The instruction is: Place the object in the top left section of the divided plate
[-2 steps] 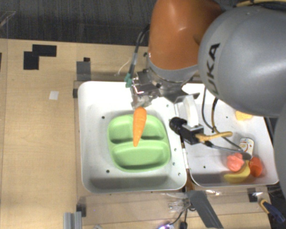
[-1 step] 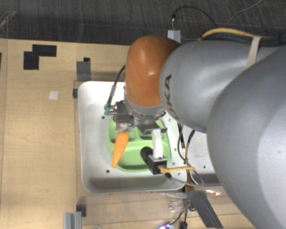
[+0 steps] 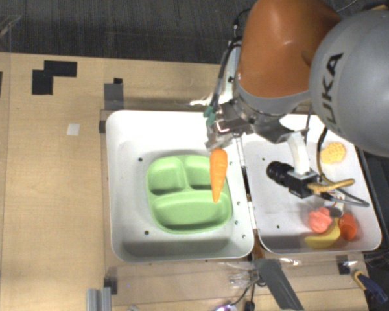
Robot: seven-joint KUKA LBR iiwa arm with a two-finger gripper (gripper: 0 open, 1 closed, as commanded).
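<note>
A green divided plate [image 3: 172, 206] lies in the left white bin [image 3: 126, 173]. An orange toy carrot [image 3: 218, 173] hangs point down over the plate's right side, above its top right section. My gripper [image 3: 218, 141] is shut on the carrot's upper end, just under the grey wrist and orange band. The plate's top left section [image 3: 164, 174] is bare green.
The right bin [image 3: 272, 229] holds a yellow round toy [image 3: 332, 152] at its far side and a pink piece [image 3: 320, 219], a red piece [image 3: 347, 226] and a yellow banana [image 3: 324, 239] at its near right corner. The arm covers much of the right bin's far part.
</note>
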